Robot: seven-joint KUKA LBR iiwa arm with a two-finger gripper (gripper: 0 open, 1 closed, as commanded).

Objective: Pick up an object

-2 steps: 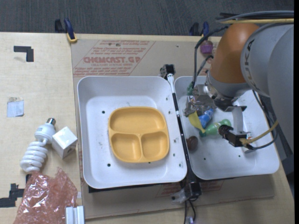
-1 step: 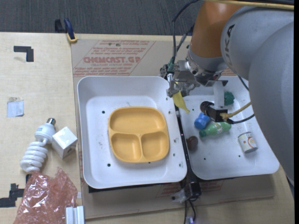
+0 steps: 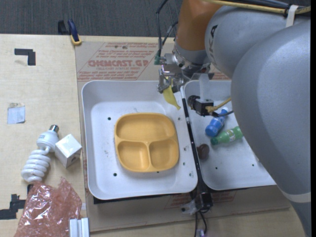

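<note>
My gripper [image 3: 166,86] hangs over the far right corner of the left bin [image 3: 98,147]. It is shut on a small yellow curved object [image 3: 172,98], which dangles from the fingertips just above the bin wall. A yellow divided plate [image 3: 146,142] lies in the middle of the left bin. In the right bin [image 3: 232,174] lie a blue bottle-like object [image 3: 215,126], a green bottle [image 3: 227,136] and a small brown object [image 3: 203,151] near the left wall.
The grey arm covers most of the right bin's far and right side. Left of the bins, on the bench, lie a spiral light bulb [image 3: 38,159], a white cube [image 3: 68,150] and a crumpled pink plastic bag [image 3: 47,211].
</note>
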